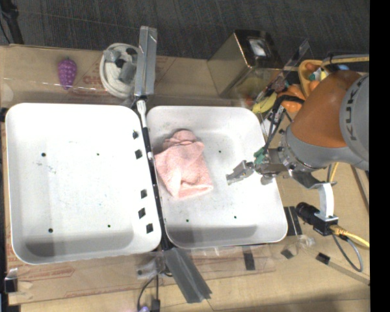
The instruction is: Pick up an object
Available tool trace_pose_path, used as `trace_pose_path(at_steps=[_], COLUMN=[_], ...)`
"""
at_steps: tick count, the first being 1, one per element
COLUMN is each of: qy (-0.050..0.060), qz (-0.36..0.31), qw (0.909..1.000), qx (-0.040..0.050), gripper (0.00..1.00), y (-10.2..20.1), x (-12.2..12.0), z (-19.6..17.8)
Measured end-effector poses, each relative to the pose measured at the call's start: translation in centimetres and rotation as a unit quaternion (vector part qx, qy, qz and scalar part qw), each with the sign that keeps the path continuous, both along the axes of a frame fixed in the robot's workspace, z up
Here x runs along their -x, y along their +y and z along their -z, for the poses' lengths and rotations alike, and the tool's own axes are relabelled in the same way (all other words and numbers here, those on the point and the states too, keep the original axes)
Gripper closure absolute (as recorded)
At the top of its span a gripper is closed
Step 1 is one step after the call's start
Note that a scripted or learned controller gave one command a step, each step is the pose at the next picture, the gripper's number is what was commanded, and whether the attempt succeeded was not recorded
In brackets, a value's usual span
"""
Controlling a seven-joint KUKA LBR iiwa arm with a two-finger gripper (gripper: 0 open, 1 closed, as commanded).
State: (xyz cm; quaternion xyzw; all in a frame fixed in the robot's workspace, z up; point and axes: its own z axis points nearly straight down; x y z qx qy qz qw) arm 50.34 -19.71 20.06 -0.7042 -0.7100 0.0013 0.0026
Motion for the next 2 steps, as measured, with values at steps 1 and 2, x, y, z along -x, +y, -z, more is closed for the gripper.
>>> trace_pose_path(at_steps=[1, 2], qy=[-0.004, -0.004], qz=[0.005, -0.084], qw=[1.0, 0.9965], qx=[0.0008, 0.0013], gripper=[0.0, 0.0], y=[5.5, 8.5], x=[-10.5, -13.0], z=[10.7, 10.7])
